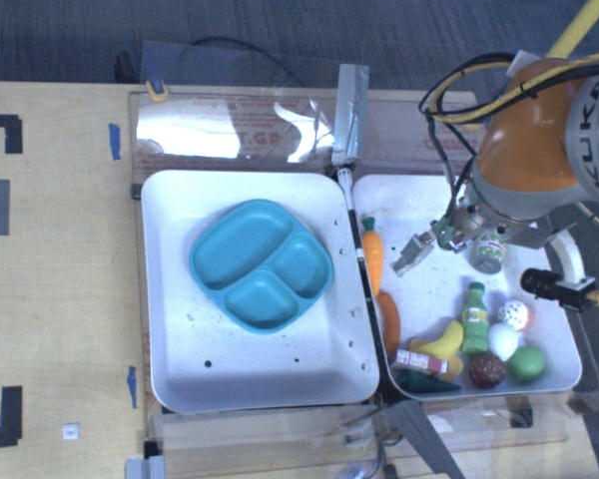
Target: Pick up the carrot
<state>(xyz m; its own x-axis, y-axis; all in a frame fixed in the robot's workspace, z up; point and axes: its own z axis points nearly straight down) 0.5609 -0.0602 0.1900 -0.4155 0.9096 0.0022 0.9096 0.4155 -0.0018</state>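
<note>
The carrot (pixel 373 258) is orange with a green top and lies lengthwise along the left wall of the right bin (pixel 411 200), its top pointing to the far side. My gripper (pixel 412 255) hangs over the right bin, a short way right of the carrot and apart from it. It carries nothing that I can see. The arm with its orange band (pixel 527 138) comes in from the upper right.
A darker orange, sausage-like piece (pixel 388 323) lies just below the carrot. The right bin's near end holds a green bottle (pixel 474 317), banana (pixel 440 344), white egg (pixel 502 342), green ball (pixel 526 363) and several others. A blue divided plate (pixel 262 264) sits in the left bin (pixel 170 347).
</note>
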